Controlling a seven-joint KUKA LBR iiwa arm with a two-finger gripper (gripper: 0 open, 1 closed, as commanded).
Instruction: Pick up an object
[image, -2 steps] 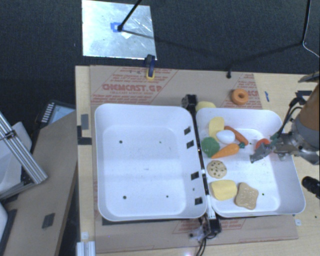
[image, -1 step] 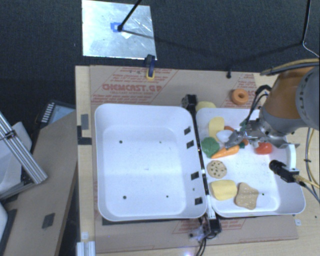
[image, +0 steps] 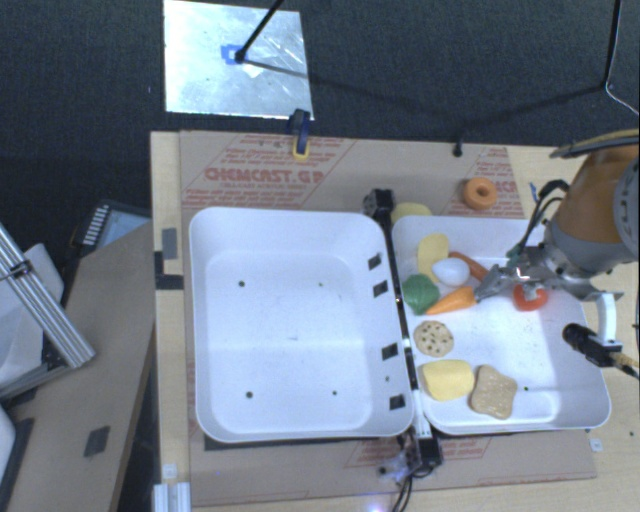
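Gripper hung low in the right bin, beside the tomato — its state I could not tell — and that tomato, just right of the carrot, looked light, stiff, slick — best pinched across its middle.

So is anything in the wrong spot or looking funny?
Yes. An orange donut sits on the cardboard behind the right bin, outside both bins, while the other toy food lies inside that bin. A pale yellow piece also rests at the bin's back edge, seemingly half out.
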